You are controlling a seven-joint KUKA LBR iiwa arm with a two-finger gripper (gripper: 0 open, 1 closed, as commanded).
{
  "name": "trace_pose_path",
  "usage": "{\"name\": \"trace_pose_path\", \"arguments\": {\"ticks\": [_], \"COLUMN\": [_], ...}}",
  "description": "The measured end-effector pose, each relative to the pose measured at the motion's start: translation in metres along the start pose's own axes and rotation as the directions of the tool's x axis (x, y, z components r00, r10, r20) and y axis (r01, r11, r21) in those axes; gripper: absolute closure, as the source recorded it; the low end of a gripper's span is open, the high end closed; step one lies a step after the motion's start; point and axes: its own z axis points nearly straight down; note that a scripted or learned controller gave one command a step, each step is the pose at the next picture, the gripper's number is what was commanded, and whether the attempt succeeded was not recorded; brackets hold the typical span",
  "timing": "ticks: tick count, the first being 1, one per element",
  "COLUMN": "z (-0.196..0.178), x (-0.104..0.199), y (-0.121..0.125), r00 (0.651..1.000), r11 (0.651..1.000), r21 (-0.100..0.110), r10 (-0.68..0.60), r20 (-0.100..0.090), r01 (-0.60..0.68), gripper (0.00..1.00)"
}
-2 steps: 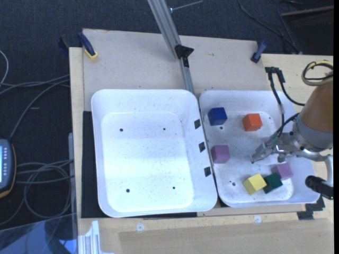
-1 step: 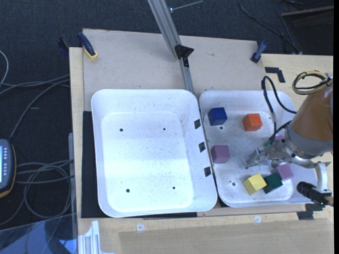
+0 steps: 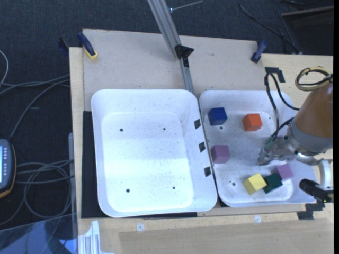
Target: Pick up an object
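The fingers [image 3: 269, 156] hang low over the right bin, just left of the pale purple block; they are small and dark against the speckled floor, and I cannot tell how far apart they stand or whether anything sits between them.

Going left to right: the left bin [image 3: 106, 102] offers nothing to take. In the right bin [image 3: 233, 95] lie a blue block [image 3: 217, 116] near the top, a purple block [image 3: 220, 153] below it, an orange block [image 3: 252, 121] further along, then a yellow block [image 3: 255, 182] touching a dark green block [image 3: 273, 182], and a pale purple block [image 3: 284, 171] just beside the green one, partly under the arm [image 3: 315, 123].

The risk, as I judge it, is the crowding at the lower right. Three blocks sit packed together close to the bin's curved wall, so a descent there could land a finger on top of a block, nudge a neighbour aside, or close on two at once and slip. The arm also hides part of that cluster.
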Motion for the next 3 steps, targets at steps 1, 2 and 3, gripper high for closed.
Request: {"name": "trace_pose_path", "arguments": {"ticks": [1, 2, 3], "z": [-0.043, -0.094, -0.108], "x": [-0.001, -0.001, 0.045], "y": [0.005, 0.007, 0.013], "r00": [1.0, 1.0, 1.0], "r11": [1.0, 1.0, 1.0], "r21": [-0.003, -0.005, -0.002], "r10": [-0.001, -0.002, -0.006], "r20": [0.002, 0.003, -0.001], "r01": [0.001, 0.002, 0.006], "gripper": [1.0, 1.0, 1.0]}}
